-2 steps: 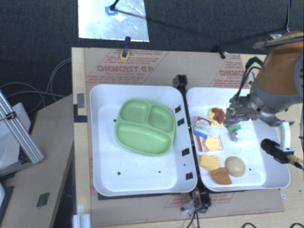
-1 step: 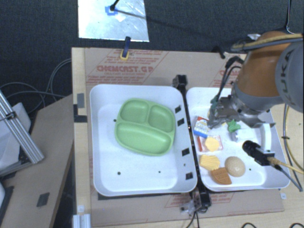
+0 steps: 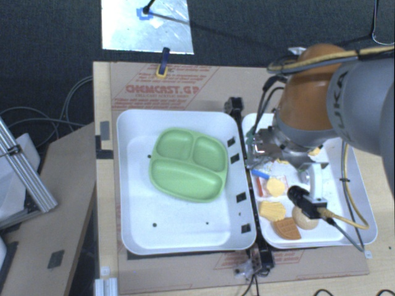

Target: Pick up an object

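Observation:
My gripper (image 3: 264,156) hangs low over the near-left part of the right bin (image 3: 363,197), under the grey and orange wrist, which hides its tips. Just below it lie a small blue and red piece (image 3: 260,174) and a pale yellow block (image 3: 275,187). Nearer the front sit a yellow wedge (image 3: 272,211), a brown ridged biscuit (image 3: 287,228) and a beige round piece (image 3: 305,219). I see nothing between the fingers.
The left bin (image 3: 133,171) holds a green divided plate (image 3: 188,164). Black clips line the wall between the two bins. Both bins rest on a cardboard sheet (image 3: 176,85); a silver square (image 3: 147,16) lies behind it and a metal rail (image 3: 24,171) at far left.

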`<state>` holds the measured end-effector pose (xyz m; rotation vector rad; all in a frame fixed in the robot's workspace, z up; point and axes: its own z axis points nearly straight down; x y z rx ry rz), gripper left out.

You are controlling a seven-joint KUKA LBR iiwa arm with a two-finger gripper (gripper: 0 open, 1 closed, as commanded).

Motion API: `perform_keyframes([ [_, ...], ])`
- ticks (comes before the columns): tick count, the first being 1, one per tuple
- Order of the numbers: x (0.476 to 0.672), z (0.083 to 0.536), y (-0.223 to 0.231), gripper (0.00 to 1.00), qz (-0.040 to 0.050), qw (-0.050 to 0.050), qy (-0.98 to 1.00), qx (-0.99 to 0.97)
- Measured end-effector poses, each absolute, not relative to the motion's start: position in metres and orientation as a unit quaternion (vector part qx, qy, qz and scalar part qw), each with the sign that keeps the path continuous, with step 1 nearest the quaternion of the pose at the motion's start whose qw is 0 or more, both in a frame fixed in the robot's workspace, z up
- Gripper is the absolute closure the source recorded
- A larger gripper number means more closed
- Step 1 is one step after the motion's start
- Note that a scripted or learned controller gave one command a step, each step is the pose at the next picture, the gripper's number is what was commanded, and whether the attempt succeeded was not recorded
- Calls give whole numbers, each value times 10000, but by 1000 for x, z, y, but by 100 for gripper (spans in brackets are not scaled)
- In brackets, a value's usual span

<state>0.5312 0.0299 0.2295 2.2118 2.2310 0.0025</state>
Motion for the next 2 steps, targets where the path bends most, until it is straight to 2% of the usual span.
perform_keyframes([
  [1, 542, 233, 26, 100, 11, 5, 7094, 7048],
  [2, 539, 234, 23, 100, 6, 2, 7078, 7064],
])
